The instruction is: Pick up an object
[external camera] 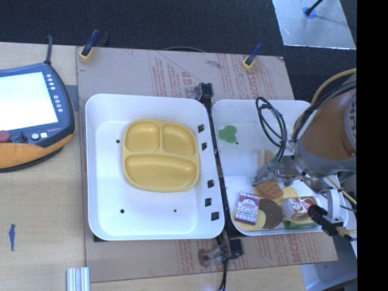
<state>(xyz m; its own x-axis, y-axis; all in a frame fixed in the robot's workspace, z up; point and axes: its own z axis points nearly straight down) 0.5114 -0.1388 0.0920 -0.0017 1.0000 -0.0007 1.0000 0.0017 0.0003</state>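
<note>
Toy food (273,204) lies heaped in the right bin (242,111), directly under the hand (277,173), whose opening I cannot tell. Reaching stage; next it must close on one piece and lift.

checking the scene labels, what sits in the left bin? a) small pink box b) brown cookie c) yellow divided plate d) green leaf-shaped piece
c, the yellow divided plate lies alone in the left bin; the smaller items lie in the right bin.
</note>
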